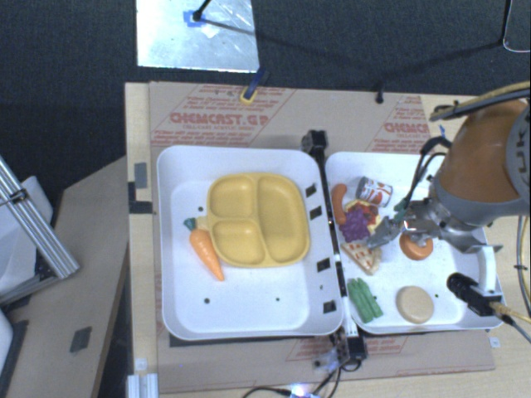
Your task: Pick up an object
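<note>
Here the arm (489,160) bends low over the right bin (473,317), jaws' spread impossible to tell.

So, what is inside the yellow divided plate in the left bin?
The yellow divided plate holds nothing in its three compartments. A toy carrot lies beside it, outside. What is under the plate is covered.

Two shallow white plastic bins are sitting side by side: the left bin (178,305) at nine o'clock is holding one yellow three-compartment plastic tray (255,219) and one orange toy carrot (205,252); the right bin (390,163) at three o'clock is holding one red-and-white can (374,192), one purple grape bunch (357,221), one red sausage (338,202), one pizza slice (362,257), one orange round piece (416,246), one green bean bundle (363,298) and one beige round cookie (415,303).
</note>
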